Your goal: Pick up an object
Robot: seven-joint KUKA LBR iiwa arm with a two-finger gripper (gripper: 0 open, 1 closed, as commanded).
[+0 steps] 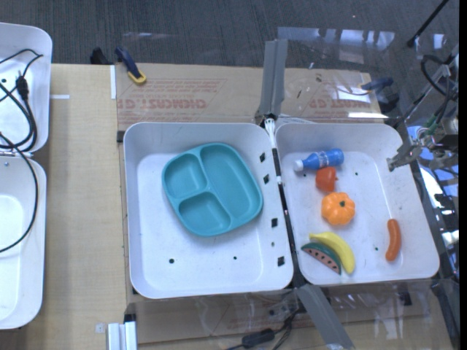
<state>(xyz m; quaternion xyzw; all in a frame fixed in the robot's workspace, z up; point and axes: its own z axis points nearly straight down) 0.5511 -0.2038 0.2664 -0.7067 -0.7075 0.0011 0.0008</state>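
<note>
- White plastic bins sit side by side on a tan bench, seen from above at a slant.
- The left bin (pixel 146 261) holds a teal divided plate (pixel 211 188).
- The right bin (pixel 365 268) holds toy food: a blue bottle (pixel 321 160) near the back, a small red piece (pixel 326 179) just in front of it, an orange pumpkin (pixel 338 208) in the middle, a yellow banana (pixel 339 248) touching a watermelon slice (pixel 321 257) at the front, and an orange sausage (pixel 393 239) toward the right wall.
- The gripper (pixel 410 154) hangs at the right bin's far right rim, thin and partly hidden among cables; whether it is spread or closed cannot be told, and nothing shows in it.
- Judged step: the approach, with no object grasped.
- The sausage lies nearest, in front of the gripper; the bottle and pumpkin lie to its left, well apart.
- The next move calls for travelling over one item and descending onto it.
</note>
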